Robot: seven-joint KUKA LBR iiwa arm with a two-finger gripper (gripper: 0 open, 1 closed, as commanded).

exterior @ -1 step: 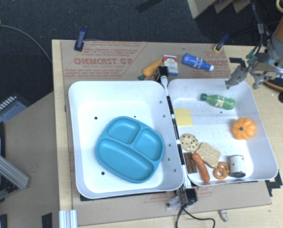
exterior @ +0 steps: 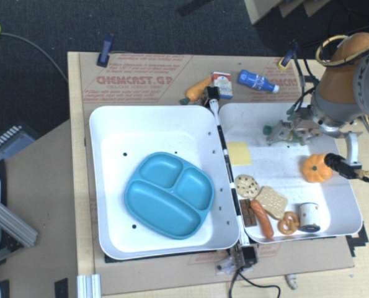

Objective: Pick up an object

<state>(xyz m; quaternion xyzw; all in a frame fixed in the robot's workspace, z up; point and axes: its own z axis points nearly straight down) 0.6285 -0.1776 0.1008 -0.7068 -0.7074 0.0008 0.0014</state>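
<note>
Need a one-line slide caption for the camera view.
KUKA gripper low in the right bin above toy foods; blue divided plate sits in the left bin.

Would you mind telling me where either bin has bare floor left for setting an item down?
The left bin has bare floor along its far side, beyond the blue divided plate. In the right bin, the middle between the yellow square and the orange pumpkin is free. Its near end is crowded: cookie, cracker, pretzel, can.
</note>
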